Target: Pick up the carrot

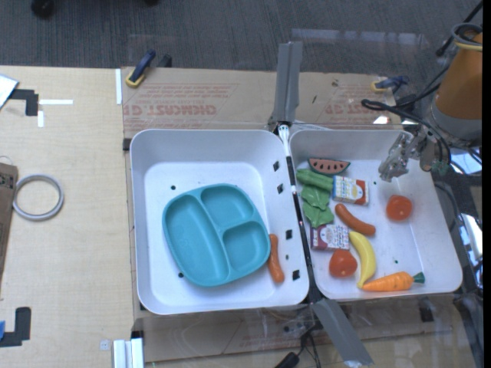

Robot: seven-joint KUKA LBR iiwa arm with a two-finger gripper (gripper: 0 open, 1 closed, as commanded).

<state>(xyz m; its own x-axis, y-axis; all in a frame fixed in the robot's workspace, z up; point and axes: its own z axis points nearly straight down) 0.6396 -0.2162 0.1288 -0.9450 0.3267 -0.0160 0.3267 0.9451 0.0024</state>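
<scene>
- The orange plastic carrot with a green stub [393,282] lay in the right white bin [449,236], along its near edge toward the near right corner.
- A yellow banana [365,256] lay just beside the carrot's tip.
- The grey two-finger gripper [396,164] hung over the far right part of that bin, well apart from the carrot. Whether the fingers were wide or narrow could not be told; nothing showed between them.
- A round red tomato [398,208] sat near the gripper.
- The left white bin [146,228] held a teal divided plate [215,234].
</scene>
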